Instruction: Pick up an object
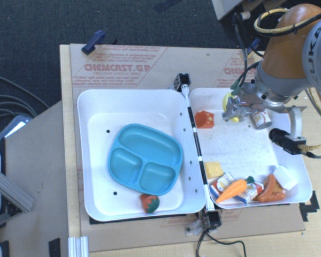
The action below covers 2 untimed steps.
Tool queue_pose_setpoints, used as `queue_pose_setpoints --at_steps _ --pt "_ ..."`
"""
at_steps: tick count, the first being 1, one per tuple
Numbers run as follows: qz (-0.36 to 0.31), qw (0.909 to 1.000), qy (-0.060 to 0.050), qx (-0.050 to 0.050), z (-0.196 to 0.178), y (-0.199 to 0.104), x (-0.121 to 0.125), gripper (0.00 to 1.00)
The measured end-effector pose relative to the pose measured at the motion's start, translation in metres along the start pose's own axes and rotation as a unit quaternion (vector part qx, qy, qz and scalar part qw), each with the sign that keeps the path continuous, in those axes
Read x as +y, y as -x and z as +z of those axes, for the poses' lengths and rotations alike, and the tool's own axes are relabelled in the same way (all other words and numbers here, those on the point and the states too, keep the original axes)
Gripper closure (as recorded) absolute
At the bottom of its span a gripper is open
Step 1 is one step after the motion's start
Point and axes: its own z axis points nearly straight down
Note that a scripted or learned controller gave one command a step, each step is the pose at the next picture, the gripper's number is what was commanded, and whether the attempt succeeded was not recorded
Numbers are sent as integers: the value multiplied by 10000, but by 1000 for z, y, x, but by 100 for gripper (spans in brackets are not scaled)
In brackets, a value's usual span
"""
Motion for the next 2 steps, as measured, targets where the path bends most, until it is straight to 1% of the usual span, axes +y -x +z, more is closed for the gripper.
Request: queue_pose_setpoints --at_steps 1,2 --pt "0 10000 -17 2 -37 -43 -37 100" --pt "6 10000 -22 3 -55 -50 -101 100"
